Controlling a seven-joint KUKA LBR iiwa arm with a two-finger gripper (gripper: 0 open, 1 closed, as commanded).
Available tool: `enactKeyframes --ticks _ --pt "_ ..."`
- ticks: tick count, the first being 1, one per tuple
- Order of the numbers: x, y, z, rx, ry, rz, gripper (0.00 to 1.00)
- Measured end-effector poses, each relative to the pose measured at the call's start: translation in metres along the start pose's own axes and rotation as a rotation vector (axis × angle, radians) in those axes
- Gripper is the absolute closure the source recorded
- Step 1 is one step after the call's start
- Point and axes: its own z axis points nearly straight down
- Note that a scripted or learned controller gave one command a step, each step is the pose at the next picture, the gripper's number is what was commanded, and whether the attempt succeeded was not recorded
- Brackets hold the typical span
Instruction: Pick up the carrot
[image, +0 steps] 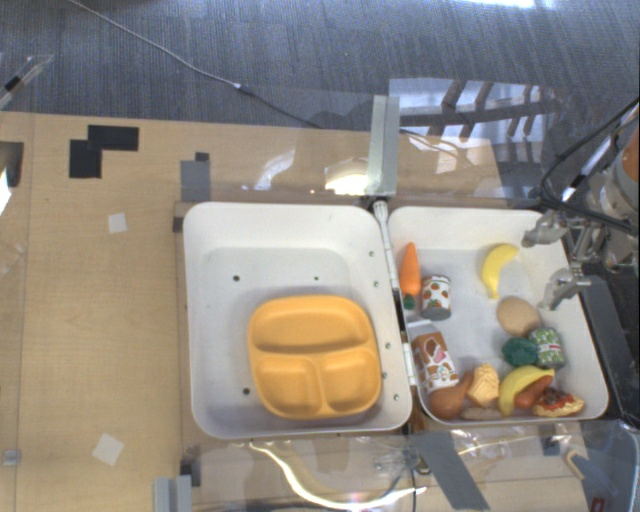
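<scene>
The carrot (410, 270) lies in the right bin (455, 225), up against its left wall, tip pointing toward the far side, with a small printed can (435, 296) just beside it on the right. The hand (562, 262) hangs over the right edge of that bin, well apart from the carrot, its two fingers spread wide with nothing between them. A banana (497, 266) and an egg (517, 316) lie between the two. In the left bin (230, 240) sits a yellow divided tray (314, 354).
</scene>
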Motion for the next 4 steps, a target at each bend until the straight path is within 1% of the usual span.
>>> enactKeyframes --ticks 1,2,3,4 --pt "0.030 -0.010 0.121 -0.002 0.009 0.055 0.00" --pt "-0.011 0.021 0.190 0.001 -0.007 -0.083 0.00" --pt "-0.014 0.022 0.177 0.002 -0.015 -0.089 1.00" --pt "0.044 -0.043 0.189 0.003 -0.009 0.054 1.00"
